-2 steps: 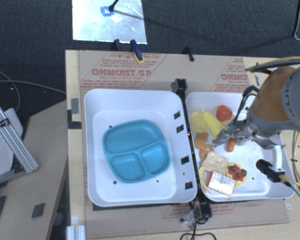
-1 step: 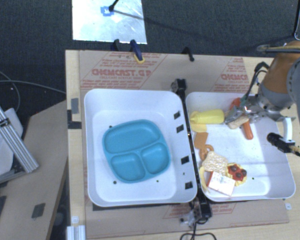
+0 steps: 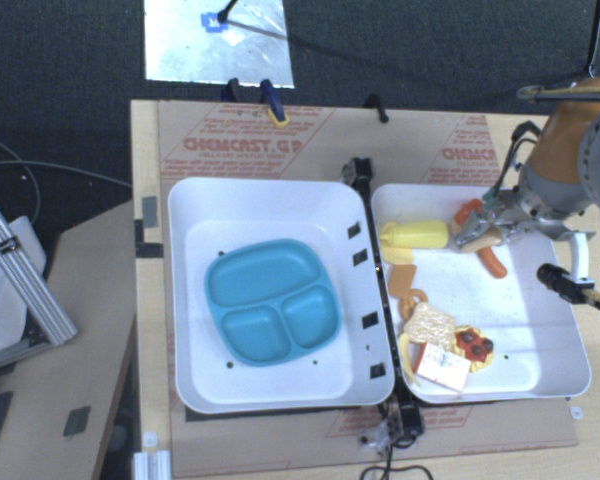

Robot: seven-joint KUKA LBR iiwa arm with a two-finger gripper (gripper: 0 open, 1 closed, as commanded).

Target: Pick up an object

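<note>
The tool [image 3: 477,230] hangs low in the right bin [image 3: 555,368], fingers apparently narrow — what they hold, I cannot tell. Just below it lies a hot dog [image 3: 492,261] — orange-red, slim, long axis slanting down-right. Left of the tool lies a yellow corn cob [image 3: 415,234], lengthwise left-right.

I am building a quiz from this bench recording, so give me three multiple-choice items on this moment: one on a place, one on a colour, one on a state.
1. Where does the divided tray lie?
A. left bin
B. right bin
C. on the bench outside the bins

2. What colour is that tray?
A. red
B. blue
C. yellow

3. How does the gripper stand?
A. high above the left bin
B. outside both bins
C. low in the right bin, by the red sausage

Answers: 1 A, it sits in the left bin. 2 B, it is plainly blue. 3 C, its tip is beside the sausage and the yellow piece.
</note>
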